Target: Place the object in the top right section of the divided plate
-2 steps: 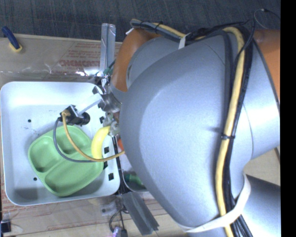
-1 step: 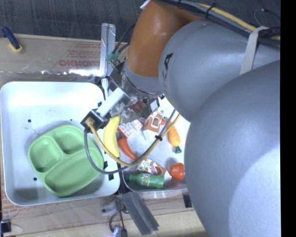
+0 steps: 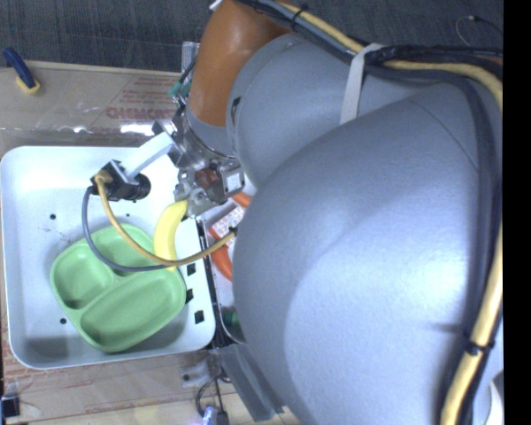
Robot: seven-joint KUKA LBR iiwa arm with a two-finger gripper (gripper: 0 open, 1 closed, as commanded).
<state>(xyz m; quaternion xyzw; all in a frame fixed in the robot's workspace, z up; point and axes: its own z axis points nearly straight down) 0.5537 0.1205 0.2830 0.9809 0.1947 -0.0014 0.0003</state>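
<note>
- You had the grey KUKA arm with its orange band (image 3: 214, 60) reaching in from the right and covering most of the scene, the right-hand bin included.
- You could see the green, three-section plastic divided plate (image 3: 117, 292) lying in the near part of the left shallow white bin (image 3: 26, 237).
- The object looked to be the yellow, curved banana-like piece (image 3: 167, 230), which sat at the plate's right edge, just below the two-finger gripper (image 3: 195, 197) (its lower end reached over the rim near the plate's far right section).
- Whether the banana was pinched or merely lying there, I cannot tell; the wrist hardware and a looping yellow and grey cable (image 3: 115, 228) hid the contact, so I cannot tell the gripper's state either.
- My judgement was that the placing step was in hand but not finished, since the banana lay across the rim and not inside a section.
- You should have watched the cable: it hung across the plate's far sections and could have dragged the plate or the banana as the arm moved.
- A release from there risked the banana tipping off the rim into the bin, between the plate and the bin's right wall.
- An orange item (image 3: 239, 202) beside the wrist was too hidden to identify.
</note>
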